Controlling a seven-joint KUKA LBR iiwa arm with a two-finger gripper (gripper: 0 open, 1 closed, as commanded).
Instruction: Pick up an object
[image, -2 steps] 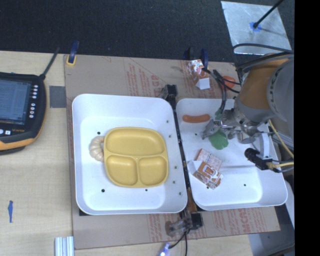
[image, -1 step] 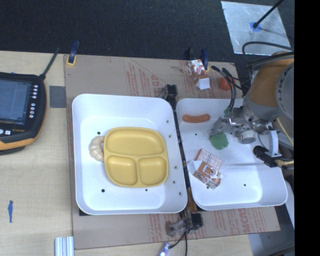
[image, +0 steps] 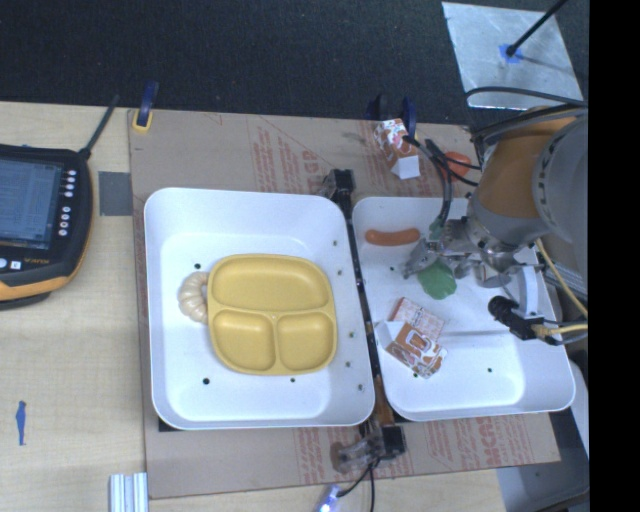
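1. Faint red print is running across the cardboard sheet (image: 300, 150) along its far edge, too blurred to read.
2. The packet (image: 414, 337) is showing brown-and-white markings, none legible.

— What lies in the right bin (image: 520, 385)?
— A green lump (image: 438, 283) near the middle, a sausage (image: 392, 237) at the far left corner, and a crumpled orange-white packet (image: 415, 336) lying flat nearer front.

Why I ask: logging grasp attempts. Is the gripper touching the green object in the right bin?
Cannot tell. In the camera view the gripper sits directly over the green object, overlapping it, but the slanted view shows neither contact nor a gap.
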